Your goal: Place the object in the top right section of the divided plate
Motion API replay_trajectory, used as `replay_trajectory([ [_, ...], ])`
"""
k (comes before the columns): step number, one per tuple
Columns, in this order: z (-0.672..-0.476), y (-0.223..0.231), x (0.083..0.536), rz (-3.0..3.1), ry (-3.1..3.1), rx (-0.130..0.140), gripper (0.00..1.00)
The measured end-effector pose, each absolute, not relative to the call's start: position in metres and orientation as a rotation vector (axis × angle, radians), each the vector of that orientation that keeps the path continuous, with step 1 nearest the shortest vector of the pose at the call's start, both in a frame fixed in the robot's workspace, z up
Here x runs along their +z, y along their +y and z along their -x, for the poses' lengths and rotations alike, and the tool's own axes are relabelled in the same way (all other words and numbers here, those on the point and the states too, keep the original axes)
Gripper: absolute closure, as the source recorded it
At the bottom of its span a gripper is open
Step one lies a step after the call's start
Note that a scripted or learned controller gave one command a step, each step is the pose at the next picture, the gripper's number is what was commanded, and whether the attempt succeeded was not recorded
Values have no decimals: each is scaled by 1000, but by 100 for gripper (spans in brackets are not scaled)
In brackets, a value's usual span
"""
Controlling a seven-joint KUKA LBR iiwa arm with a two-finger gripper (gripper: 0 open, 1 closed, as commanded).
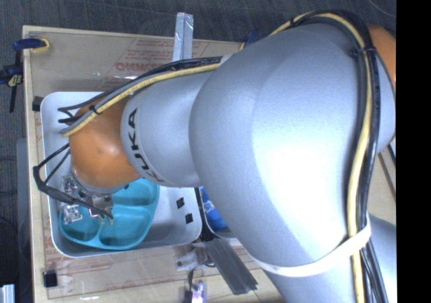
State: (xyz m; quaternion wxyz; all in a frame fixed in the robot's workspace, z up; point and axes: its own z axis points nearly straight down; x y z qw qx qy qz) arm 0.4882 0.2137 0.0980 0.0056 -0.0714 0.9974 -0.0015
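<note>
A: What is being seen at the left, taking the divided plate (128, 224) as the landmark?

B: The blue divided plate is being borne by the left white bin (50, 160), near that bin's lower edge. The gripper (84, 209) is being held just over the plate's upper left part, with its metal parts overlapping the plate's rim.

A: Is anything being held by the tool?

B: That cannot be told. The tool's end is being seen as a small cluster of metal against the plate, and nothing can be made out as being gripped there. The object to be placed cannot be picked out either; the plate's visible sections are being shown as plain blue.

A: And to the right of the plate?

B: The orange band (101, 150) is being seen just above the plate, and the grey arm (269, 153) is being stretched away to the plate's right, covering most of the bench. Just right of the plate, a blue item (210, 215) is being partly hidden under the arm, near the second bin's rim (207, 226).
</note>
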Motion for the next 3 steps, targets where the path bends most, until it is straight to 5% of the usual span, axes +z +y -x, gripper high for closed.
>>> replay_trajectory([
  [1, -482, 218, 195, 310, 3124, 0, 100],
  [2, -481, 212, 90, 605, 3088, -11, 100],
  [3, -490, 161, 184, 439, 3108, -1, 100],
])
